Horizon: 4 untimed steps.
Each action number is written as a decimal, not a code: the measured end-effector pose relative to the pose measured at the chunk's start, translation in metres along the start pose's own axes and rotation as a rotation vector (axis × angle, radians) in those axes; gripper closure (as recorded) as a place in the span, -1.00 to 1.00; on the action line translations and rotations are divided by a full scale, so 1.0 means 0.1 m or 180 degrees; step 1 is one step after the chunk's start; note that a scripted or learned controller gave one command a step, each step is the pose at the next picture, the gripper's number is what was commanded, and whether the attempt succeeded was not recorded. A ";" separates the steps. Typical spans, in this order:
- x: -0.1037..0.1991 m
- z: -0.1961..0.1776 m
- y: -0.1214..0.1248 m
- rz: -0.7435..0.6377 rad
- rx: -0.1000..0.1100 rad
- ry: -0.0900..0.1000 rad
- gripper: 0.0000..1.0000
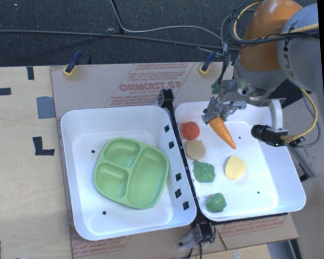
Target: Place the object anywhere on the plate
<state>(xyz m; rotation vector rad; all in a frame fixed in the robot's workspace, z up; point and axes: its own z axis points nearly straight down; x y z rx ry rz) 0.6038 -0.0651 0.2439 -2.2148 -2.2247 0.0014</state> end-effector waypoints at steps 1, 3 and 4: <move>0.51 -0.05 -0.16 -0.0005 0.0001 0.0001 1.00; 1.50 0.19 -0.61 -0.0002 0.0008 -0.0004 1.00; 1.89 0.15 -0.58 -0.0003 -0.0001 -0.0001 1.00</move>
